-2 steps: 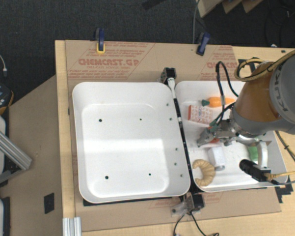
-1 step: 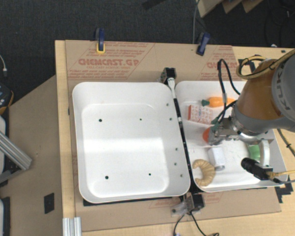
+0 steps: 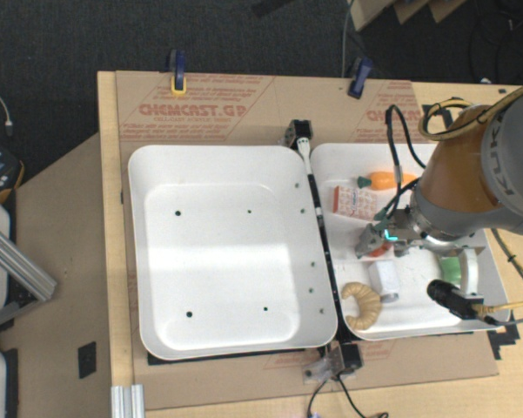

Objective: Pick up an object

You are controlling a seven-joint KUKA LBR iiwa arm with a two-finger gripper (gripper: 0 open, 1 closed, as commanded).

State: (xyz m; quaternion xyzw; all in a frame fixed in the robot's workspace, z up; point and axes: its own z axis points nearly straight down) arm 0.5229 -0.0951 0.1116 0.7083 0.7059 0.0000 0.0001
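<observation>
My gripper (image 3: 376, 240) hangs low over the middle of the right bin (image 3: 331, 168), with the arm reaching in from the right. A small red thing (image 3: 380, 252) shows just under it, mostly hidden; whether it is gripped I cannot tell. Just in front lies a white cylinder (image 3: 385, 279). A tan croissant-shaped piece (image 3: 363, 304) lies at the bin's front left. A white and red packet (image 3: 355, 201) and an orange carrot-like piece (image 3: 382, 180) lie behind the gripper. A green thing (image 3: 451, 268) sits to the right, partly under the arm.
The left bin (image 3: 139, 233) stands beside the right one, their walls meeting along a dark seam (image 3: 318, 225). Both rest on a brown board (image 3: 200, 103) held by clamps (image 3: 177, 70) at the back.
</observation>
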